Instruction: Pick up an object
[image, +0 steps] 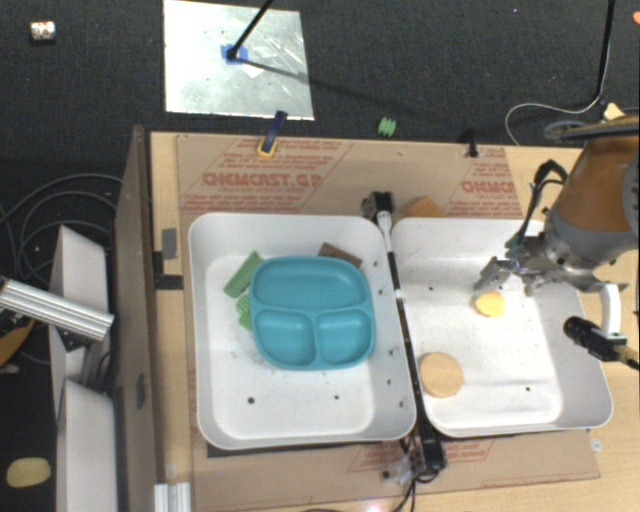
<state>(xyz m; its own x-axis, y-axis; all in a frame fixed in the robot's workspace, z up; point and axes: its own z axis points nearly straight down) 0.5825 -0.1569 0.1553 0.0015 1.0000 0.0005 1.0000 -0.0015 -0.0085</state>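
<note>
Tan disc (441, 374) lies at the right bin's (570, 400) six o'clock edge; small yellow object (489, 304) sits just below the gripper (510, 272), at its seven o'clock. Finger state cannot be told. Cardboard (300, 175) reads "CHEMCAST".

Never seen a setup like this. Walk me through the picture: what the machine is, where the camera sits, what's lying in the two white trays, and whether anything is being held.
One camera looks down at a slant on a bench. The grey and orange shape at the right is a robot arm, and its hand reaches over the right white bin. Its job is to pick up an object.

In that bin lie a small yellow piece, just under the hand, and a tan round disc nearer the front edge.

The left white bin holds a blue divided tray, with green pieces poking out at its left and a brown item behind it.

I see nothing held between the fingers; the yellow piece appears to rest on the bin floor.
</note>
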